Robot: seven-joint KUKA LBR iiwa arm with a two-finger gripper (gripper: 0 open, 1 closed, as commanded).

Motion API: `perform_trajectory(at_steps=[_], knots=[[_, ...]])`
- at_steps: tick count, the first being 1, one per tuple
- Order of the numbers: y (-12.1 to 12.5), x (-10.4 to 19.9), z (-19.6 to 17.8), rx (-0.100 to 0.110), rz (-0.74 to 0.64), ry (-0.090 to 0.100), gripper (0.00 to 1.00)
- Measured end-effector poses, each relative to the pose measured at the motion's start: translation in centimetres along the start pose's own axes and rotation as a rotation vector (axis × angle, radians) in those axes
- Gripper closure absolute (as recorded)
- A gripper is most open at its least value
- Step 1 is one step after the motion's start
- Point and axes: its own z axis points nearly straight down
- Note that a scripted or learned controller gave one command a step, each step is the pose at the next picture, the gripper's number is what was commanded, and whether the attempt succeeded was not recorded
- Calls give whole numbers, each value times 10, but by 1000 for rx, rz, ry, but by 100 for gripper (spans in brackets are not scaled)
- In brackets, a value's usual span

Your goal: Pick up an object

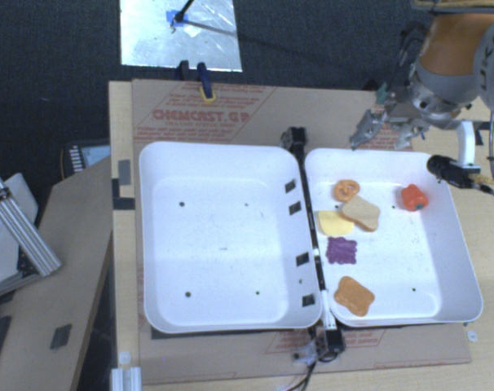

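Starting nearest, the right bin holds every candidate: an orange-brown piece at its near-left, a purple piece beyond it, then a yellow slab touching a tan bread-like slice, a small orange item, and a red one far right. The left bin carries nothing. Nothing is grasped yet; this looks like the approach step. The tool hangs past the far rim, whether parted or closed I cannot tell; it must come nearer and descend.
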Motion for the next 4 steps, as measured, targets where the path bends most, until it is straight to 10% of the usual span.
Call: perform_trajectory(at_steps=[1,2,3,4], knots=[[1,0,-11,-4,-3,0,100],[9,1,-78,-8,-3,-1,100],[7,-79,-174,-12,7,-7,100],[-45,-103,-287,-15,5,-7,100]])
